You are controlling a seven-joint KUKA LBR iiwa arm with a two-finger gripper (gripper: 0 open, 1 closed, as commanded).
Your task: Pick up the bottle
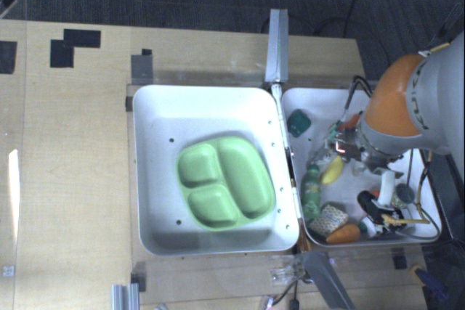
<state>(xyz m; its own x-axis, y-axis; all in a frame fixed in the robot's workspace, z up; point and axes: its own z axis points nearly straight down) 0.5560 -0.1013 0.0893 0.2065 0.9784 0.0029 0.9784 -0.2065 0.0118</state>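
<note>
green bottle (312,189) lies in right bin (320,102) w/ clutter; hand (341,147) above, grip state can't tell.

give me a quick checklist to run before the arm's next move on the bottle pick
1. Bottle located: ok. A green bottle lies in the right bin, along its left wall.
2. Gripper over the right bin: ok. The gripper hangs above the clutter, up and right of the bottle.
3. Bottle in the grasp: not ok. Nothing shows between the gripper and the bottle linking them.
4. Room around the bottle: not ok. A yellow banana-like toy and a speckled sponge crowd it.
5. Finger state: cannot tell.
6. Left bin: ok. It holds the green divided tray, away from the pick.
</note>
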